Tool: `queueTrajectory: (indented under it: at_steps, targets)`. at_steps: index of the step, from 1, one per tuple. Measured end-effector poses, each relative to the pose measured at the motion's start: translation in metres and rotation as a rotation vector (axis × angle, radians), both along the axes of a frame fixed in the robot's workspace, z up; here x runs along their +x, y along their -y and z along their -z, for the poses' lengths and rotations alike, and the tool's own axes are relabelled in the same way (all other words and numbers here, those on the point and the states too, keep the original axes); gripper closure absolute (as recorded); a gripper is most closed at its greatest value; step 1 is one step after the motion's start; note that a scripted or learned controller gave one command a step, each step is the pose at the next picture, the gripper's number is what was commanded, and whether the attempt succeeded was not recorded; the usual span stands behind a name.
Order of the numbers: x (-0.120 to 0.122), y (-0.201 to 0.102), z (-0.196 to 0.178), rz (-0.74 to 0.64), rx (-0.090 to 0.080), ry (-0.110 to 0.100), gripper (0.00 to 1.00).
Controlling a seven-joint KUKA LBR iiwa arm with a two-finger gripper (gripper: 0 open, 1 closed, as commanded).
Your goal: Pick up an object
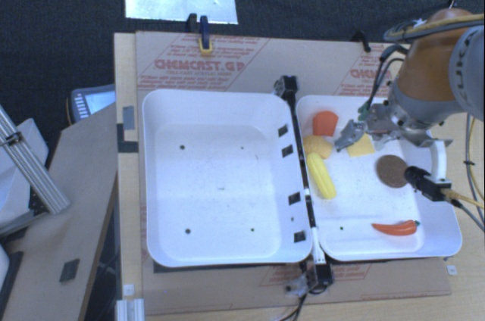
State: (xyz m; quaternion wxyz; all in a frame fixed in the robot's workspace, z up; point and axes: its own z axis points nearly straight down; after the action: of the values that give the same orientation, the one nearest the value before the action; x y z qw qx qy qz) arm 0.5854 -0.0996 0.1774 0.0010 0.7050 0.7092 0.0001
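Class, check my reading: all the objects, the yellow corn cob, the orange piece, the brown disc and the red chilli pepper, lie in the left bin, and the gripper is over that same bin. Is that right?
Not quite. The camera view shows them in the right bin, not the left: corn cob, orange piece, brown disc and chilli pepper. The gripper is indeed over that same bin.

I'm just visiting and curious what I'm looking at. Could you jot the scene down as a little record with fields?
Arm: gripper low over the right bin
Right bin contents: orange block, corn cob, yellow piece, brown disc, red chili pepper
Nearest items to gripper: yellow piece, orange block
Left bin: beside the right one
Held: cannot tell
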Motion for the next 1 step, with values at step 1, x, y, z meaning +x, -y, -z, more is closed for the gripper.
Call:
queueTrajectory:
  at_steps: [1]
  targets:
    - [0.074,0.0217,0.0105,0.0,-0.001,0.007,0.0]
